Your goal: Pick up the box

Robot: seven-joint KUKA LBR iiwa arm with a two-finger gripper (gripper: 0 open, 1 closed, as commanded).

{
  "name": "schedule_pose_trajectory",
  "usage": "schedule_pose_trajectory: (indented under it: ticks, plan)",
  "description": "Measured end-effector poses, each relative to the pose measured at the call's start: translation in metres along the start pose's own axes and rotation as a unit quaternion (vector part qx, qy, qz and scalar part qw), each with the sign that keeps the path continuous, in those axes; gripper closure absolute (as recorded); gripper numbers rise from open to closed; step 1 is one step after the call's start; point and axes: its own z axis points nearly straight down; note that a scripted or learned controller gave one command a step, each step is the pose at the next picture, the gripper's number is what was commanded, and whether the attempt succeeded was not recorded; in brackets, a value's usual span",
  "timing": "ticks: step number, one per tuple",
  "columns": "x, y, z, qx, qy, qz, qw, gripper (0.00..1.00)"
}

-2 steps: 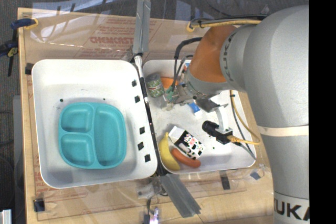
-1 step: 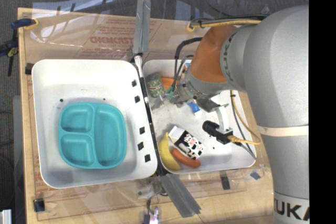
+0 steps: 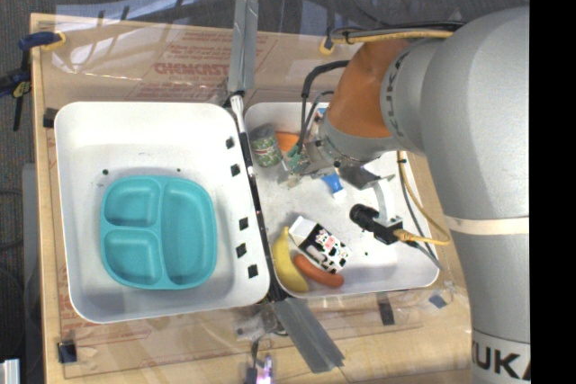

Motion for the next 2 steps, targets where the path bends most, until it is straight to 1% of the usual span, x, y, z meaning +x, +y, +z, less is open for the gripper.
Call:
schedule_pose_trajectory:
  ticks: [1, 2]
  plan:
    - [-0.0291, 0.0633, 0.0199, 0.0, 0.002, 0.111, 0.9938, 1.0]
    - [-0.0277, 0.0642, 0.01, 0.001, 0.001, 0.107, 0.9942, 1.0]
